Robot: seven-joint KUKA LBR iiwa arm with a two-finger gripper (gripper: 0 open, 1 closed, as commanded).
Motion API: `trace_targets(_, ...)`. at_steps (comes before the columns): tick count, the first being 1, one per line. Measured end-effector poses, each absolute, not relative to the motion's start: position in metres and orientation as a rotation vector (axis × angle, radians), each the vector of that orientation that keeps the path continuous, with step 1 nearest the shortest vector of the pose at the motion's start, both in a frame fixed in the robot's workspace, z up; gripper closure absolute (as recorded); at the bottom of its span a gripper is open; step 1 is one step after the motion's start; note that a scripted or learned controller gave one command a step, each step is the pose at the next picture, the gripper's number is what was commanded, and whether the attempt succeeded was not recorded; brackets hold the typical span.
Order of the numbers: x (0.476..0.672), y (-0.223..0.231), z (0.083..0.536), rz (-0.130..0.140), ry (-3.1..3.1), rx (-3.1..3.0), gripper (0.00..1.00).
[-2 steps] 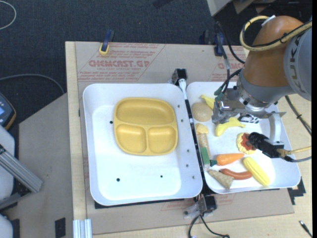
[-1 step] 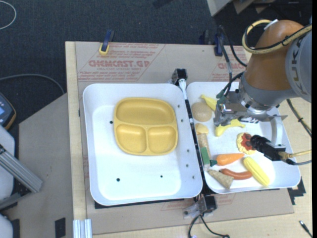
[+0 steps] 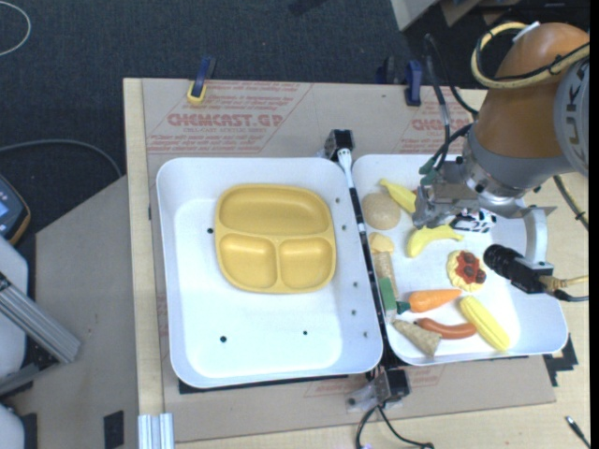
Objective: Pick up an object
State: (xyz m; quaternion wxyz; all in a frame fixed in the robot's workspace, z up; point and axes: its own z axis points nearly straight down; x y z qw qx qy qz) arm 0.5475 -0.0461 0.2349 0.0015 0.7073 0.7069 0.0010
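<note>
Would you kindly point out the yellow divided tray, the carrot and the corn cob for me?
yellow divided tray (image 3: 274,209): camera view, floor of its large top compartment.
carrot (image 3: 436,299): camera view, middle of its orange body.
corn cob (image 3: 486,321): camera view, middle of its yellow kernels.

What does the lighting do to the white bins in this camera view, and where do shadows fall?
Camera view: even overhead light; the left bin looks bright, nearly washed out, though the yellow divided tray stays clear; soft shadow lies under the pincer in the right bin; focus is sharp throughout.
</note>
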Motion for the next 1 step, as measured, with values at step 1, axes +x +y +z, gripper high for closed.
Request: trace_targets(1, 0.5565, -0.0458, 0.2278, 0.001, 2.221, 2.219, 1.00)
